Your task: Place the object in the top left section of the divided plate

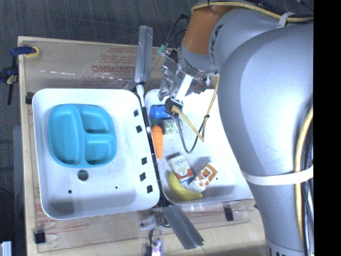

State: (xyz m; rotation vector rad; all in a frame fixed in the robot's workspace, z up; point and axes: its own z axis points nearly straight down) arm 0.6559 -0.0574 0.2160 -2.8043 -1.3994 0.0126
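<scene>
plate (81,134): light blue | bins (96,196): white | carrot (157,141): orange | banana (184,190): yellow | arm (266,105): grey, orange band

You are looking down on a robotics lab test cell, not a home or kitchen: a large grey industrial arm (266,105) with an orange band and loose cabling reaches over a wooden surface (80,63) that stands on dark carpet (80,9). Two shallow white bins (53,196) sit side by side on it, fixed with brackets. A blue clamp (24,51) grips the surface's corner, and toy food such as a plastic banana (184,190) and carrot (157,141) lies in the right bin.
</scene>
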